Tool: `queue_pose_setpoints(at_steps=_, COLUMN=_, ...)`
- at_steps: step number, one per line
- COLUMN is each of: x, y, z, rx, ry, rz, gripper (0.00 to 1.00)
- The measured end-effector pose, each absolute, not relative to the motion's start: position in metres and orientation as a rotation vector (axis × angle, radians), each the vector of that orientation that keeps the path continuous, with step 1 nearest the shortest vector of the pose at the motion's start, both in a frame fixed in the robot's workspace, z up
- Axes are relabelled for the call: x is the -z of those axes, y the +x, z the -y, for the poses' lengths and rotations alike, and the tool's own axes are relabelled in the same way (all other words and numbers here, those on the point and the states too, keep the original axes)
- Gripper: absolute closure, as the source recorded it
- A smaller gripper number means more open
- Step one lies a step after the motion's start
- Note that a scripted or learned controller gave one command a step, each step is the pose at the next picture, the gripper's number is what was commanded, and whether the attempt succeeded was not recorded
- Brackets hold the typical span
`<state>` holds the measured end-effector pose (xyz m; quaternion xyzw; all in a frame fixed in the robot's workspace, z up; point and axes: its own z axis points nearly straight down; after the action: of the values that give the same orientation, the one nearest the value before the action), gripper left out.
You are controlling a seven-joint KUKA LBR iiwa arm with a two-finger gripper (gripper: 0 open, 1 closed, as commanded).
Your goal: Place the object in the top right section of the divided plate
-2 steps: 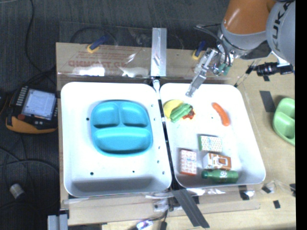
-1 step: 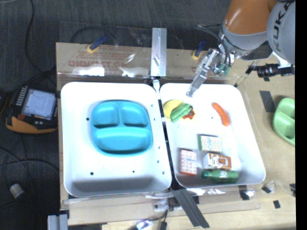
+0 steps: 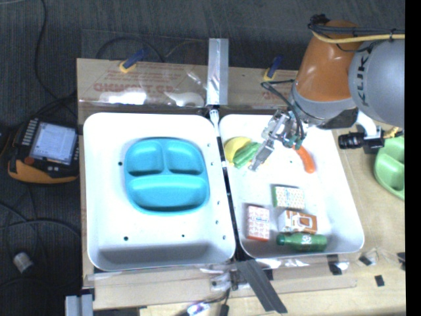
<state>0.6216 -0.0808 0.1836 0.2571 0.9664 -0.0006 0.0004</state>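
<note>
The grey metal two-finger gripper (image 3: 263, 155) hangs in the right shallow white bin (image 3: 348, 196), fingers apart, gripping nothing; the green-and-yellow plastic toy (image 3: 239, 151) lies just beside it at 9 o'clock; the blue divided plastic plate (image 3: 166, 176) sits in the left white bin (image 3: 105, 229).

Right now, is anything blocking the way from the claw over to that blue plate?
Only the two bins' adjoining walls lie between the claw, over the right bin, and the blue plate in the left bin. The plate's top right section looks bare.
</note>
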Motion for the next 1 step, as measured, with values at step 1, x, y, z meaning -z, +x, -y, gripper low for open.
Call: queue_pose_setpoints(at_steps=1, x=-0.2308, y=0.6219, z=0.1428, rx=0.001, ry=0.893, rz=-3.009, gripper=0.0)
